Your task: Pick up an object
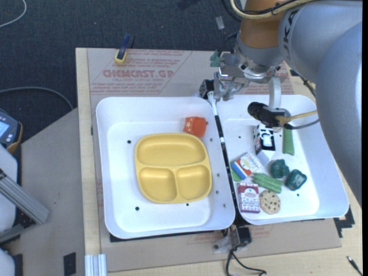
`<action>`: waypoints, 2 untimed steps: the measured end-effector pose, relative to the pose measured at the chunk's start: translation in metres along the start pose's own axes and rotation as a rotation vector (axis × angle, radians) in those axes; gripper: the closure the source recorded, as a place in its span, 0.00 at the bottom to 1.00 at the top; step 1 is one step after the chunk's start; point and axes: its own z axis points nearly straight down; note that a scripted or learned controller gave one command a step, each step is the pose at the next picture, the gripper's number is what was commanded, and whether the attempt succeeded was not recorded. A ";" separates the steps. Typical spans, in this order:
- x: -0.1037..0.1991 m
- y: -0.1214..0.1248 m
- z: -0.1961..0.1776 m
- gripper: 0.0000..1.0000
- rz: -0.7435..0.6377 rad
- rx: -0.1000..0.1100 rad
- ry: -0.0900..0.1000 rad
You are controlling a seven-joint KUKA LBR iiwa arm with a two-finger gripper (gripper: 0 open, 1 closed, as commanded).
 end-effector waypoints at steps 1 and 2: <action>0.007 -0.006 0.010 1.00 -0.002 0.006 0.001; 0.007 -0.019 0.002 1.00 -0.001 0.006 0.002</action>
